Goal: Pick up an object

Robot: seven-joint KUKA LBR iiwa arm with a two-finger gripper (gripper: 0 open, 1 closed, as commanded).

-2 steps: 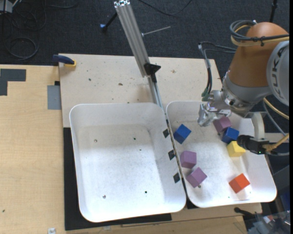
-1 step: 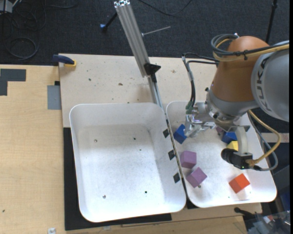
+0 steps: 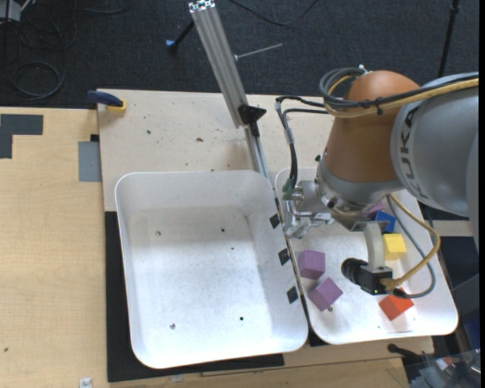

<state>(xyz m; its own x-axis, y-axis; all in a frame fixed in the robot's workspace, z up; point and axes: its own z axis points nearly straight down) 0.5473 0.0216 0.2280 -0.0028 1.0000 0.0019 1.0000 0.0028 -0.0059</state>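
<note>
Dark carpeted floor with loose cables up top, light wood bench (image 3: pixel 40 241) below it, two shallow white bins side by side on the bench. Left bin (image 3: pixel 202 273) shows only dark specks on its floor. Right bin (image 3: pixel 428 318) has the blocks.

Arm (image 3: pixel 436 144) comes in from the right, grey link with the orange band (image 3: pixel 372 128) bulging over the back of the right bin, wrist pointed down. Gripper (image 3: pixel 297 226) sits low at the right bin's left rim, close to the divider between the two bins. Can't tell whether it is spread or closed, the wrist housing covers most of it. No block visibly in it.

Relative to the gripper:
- purple block (image 3: pixel 312 263) just below it, near but apart
- second purple block (image 3: pixel 326 293) further below, slightly right
- yellow block (image 3: pixel 394 245) to the right, under the wrist's edge
- red block (image 3: pixel 397 305) well to the lower right
- blue block (image 3: pixel 382 217) to the right, mostly hidden by the wrist

Slanted aluminium rail (image 3: pixel 225 63) rises behind the gripper toward the upper left.
</note>
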